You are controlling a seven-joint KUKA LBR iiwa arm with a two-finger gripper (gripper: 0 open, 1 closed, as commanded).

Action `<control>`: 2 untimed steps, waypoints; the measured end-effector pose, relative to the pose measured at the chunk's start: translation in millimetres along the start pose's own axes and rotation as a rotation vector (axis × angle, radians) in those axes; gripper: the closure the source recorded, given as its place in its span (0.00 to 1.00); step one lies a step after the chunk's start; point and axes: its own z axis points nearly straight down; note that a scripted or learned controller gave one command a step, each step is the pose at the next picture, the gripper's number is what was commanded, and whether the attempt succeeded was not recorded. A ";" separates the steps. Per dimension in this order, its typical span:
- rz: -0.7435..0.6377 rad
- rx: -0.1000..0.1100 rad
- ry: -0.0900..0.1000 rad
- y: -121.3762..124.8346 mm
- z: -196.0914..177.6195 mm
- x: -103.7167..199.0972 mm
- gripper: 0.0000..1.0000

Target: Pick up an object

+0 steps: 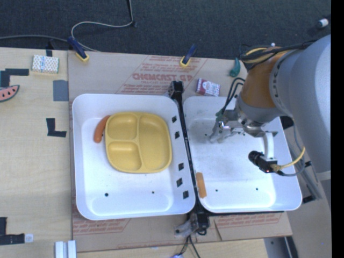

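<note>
A yellow divided plate point(138, 142) lies in the left bin point(129, 203). An orange sausage point(99, 129) rests against the plate's left rim. A small orange piece point(200, 184) lies by the left wall of the right bin point(252, 200). My gripper point(217, 133) hangs low over the upper middle of the right bin, above bare white floor. It is well up and to the right of the orange piece, and nothing shows under it.
The arm point(263, 90) covers the right bin's upper right part, and a black cable fitting point(260, 162) hangs over its right side. A divider with black clips point(181, 144) separates the bins. A small red and white packet point(207, 87) lies behind the right bin.
</note>
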 end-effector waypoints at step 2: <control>0.002 0.001 0.000 19.1 28.2 -2.2 0.00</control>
